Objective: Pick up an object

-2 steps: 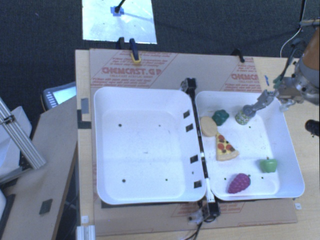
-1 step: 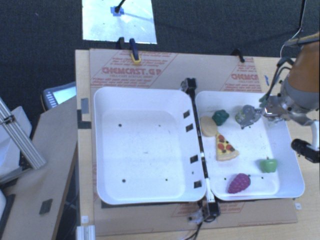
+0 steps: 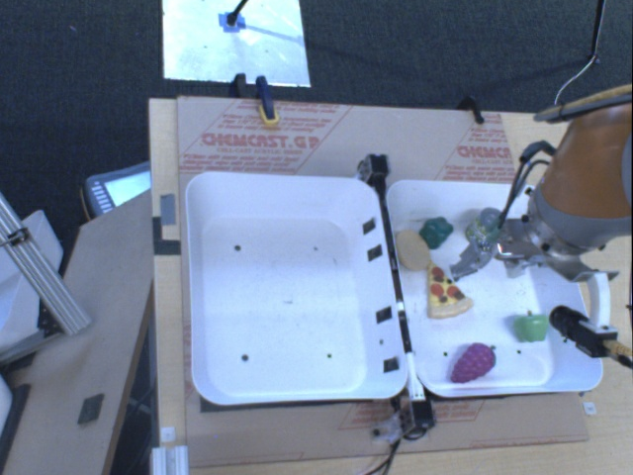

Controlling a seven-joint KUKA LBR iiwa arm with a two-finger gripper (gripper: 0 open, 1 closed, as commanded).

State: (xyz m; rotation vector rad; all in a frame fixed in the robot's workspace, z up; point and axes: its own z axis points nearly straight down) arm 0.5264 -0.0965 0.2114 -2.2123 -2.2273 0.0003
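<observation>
Far left of the gripper (image 3: 463, 265) lies the left bin (image 3: 213, 206), with a brown sheet (image 3: 326, 127) behind it printed in red "CHEMCAST GP" twice. A black divider (image 3: 388, 285) separates the bins. In the right bin (image 3: 569, 369), a pale round piece (image 3: 412, 249) sits just left of the gripper, a dark green toy (image 3: 435, 232) up-left, and a pizza slice (image 3: 446, 294) directly below its tip, close or perhaps touching. A purple grape bunch (image 3: 473, 362) lies further below, a green pepper (image 3: 531, 327) down-right. The fingers' spread cannot be told; nothing visibly sits between them.
</observation>
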